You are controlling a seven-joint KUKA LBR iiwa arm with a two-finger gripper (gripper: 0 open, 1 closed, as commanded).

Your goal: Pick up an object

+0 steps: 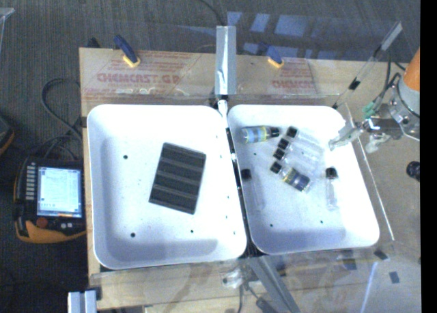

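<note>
The tabletop (157,76) carries two white bins side by side, and the right bin (355,223) serves as landmark for the rest.

Inside the right bin, a cluster of small clear vials with dark caps lies in its far half. A vial with a yellowish label (259,133) lies on its side near the far left corner, its dark cap pointing toward the bin's middle. Just beside it, toward the middle, sit several clear vials (298,149) in a loose heap, some touching one another. A vial with a dark blue and yellow label (296,179) lies just nearer the front of that heap. A thin clear vial (331,185) with a black cap lies apart from the heap, toward the bin's right wall. One small dark cap (246,175) rests close to the bin's left wall.

The pincer (339,142) hangs over the right bin's far right corner, reaching in from the arm's wrist (399,117) beyond the right rim. Whether it is released or clenched cannot be told; nothing can be seen between its tips.

Left of the right bin, the left bin (109,168) holds a flat dark ribbed block (178,178) near its middle, lying at a slight tilt. Further left, off the tabletop, a handheld pendant (49,195) with a lit screen lies on the floor.
</note>
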